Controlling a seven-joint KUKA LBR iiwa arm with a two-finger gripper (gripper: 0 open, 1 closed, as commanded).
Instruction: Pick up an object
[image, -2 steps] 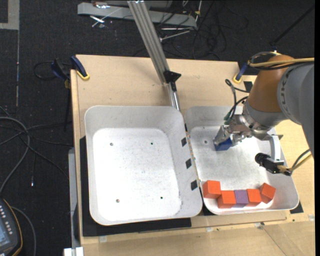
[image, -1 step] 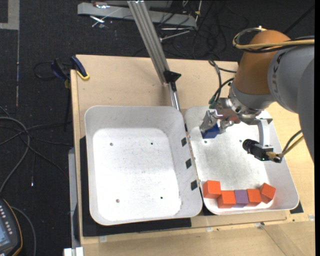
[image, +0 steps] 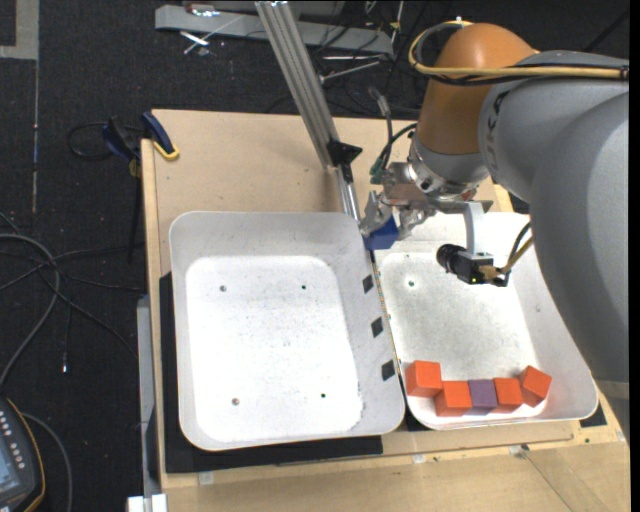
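My gripper (image: 384, 226) hangs over the far left corner of the right bin (image: 560, 330), just above the rim between the two bins. A small blue block (image: 381, 238) shows between its fingertips, and the fingers are shut on it. Several blocks lie in a row along the right bin's near edge: an orange block (image: 424, 376), a second orange block (image: 455, 397), a purple block (image: 482, 393), and two more orange ones, the rightmost orange block (image: 536, 384) by the near right corner.
The left bin (image: 185, 300) lies beside the right one. A slanted metal pole (image: 310, 95) rises behind the bins, close to the gripper. A blue and yellow clamp (image: 152, 135) rests at the bench's far left corner. The arm's bulk covers the right bin's far right side.
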